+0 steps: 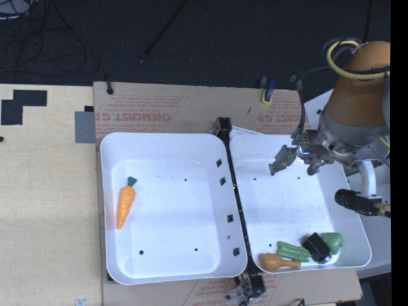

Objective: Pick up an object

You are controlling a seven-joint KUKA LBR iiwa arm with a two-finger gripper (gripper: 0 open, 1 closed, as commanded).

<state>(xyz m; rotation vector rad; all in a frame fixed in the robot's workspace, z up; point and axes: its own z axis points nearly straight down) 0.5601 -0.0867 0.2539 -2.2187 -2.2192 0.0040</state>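
Where the bench point(44, 190) begins at the far left, I see pale wood with a few dark patches near its upper edge. Next to it lies a brown cardboard sheet point(166, 110) with red print, and both white bins sit on that sheet, side by side.

I find one thing in the left bin point(159, 269): a toy carrot point(125, 204), orange with a green top, lying near the bin's left wall with its green end pointing up the view. It is well apart from everything else. A black divider point(233, 196) runs between the two bins, from the top edge down to the bottom.

Moving on, I see the right bin point(271, 145) holding a small heap in its lower corner. From left to right there is an orange pear-shaped toy point(278, 262), a green pod-like toy point(293, 251), a black block point(317, 247) and a pale green piece point(333, 240). The black block rests against the green things; the orange toy touches the bin's bottom wall.

Above the upper middle of that bin I see the tool point(297, 159) hanging, its two grey fingers point(279, 162) spread apart with nothing between them. It is well apart from the heap below. Behind it, at the right edge, the grey arm point(357, 116) rises to its orange band.
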